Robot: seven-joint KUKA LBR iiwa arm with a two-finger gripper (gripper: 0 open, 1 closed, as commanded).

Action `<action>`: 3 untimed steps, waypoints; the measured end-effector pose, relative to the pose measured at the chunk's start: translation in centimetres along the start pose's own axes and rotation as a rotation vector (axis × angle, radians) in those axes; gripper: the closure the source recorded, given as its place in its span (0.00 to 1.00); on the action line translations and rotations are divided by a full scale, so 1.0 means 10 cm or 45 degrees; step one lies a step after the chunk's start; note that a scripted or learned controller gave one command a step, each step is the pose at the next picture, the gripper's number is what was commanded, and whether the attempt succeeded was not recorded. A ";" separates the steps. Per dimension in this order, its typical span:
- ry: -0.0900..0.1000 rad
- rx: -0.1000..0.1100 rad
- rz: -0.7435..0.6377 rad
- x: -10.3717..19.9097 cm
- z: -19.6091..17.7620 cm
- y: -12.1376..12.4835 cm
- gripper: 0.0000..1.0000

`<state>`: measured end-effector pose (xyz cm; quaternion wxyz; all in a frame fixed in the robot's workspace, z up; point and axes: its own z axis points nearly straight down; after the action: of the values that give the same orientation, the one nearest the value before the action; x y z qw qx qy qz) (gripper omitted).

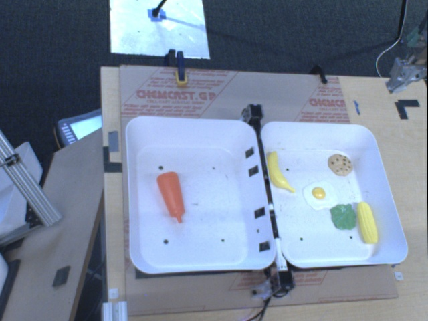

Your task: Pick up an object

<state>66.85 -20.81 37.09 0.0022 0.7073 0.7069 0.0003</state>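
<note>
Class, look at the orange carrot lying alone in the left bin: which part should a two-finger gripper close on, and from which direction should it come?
Probably grip the carrot across its thick upper half, coming straight down from above. It lies flat, roughly lengthwise up the view, tapering to a narrow lower tip, so fingers closing across the broad part should hold best. The left bin floor around it gives room.

Both bins, the left (pixel 134 179) and the right (pixel 384 179), look like smooth white plastic with a faint sheen. The carrot (pixel 171 194), banana (pixel 277 172), corn (pixel 367 222) and egg (pixel 319 195) look like smooth, moulded plastic; the cookie (pixel 340 164) is matt and speckled, the green piece (pixel 344 217) bumpy. The bench (pixel 227 89) is matt brown board with red print. The floor (pixel 53 45) looks like dark, rough carpet.
</note>
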 end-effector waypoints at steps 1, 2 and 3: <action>0.001 -0.003 -0.006 0.02 -0.29 0.01 1.00; 0.000 -0.005 -0.001 0.01 -0.71 -0.32 1.00; 0.008 0.010 -0.014 0.75 0.39 0.01 1.00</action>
<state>66.98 -13.36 33.17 -0.0027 0.7033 0.7109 -0.0004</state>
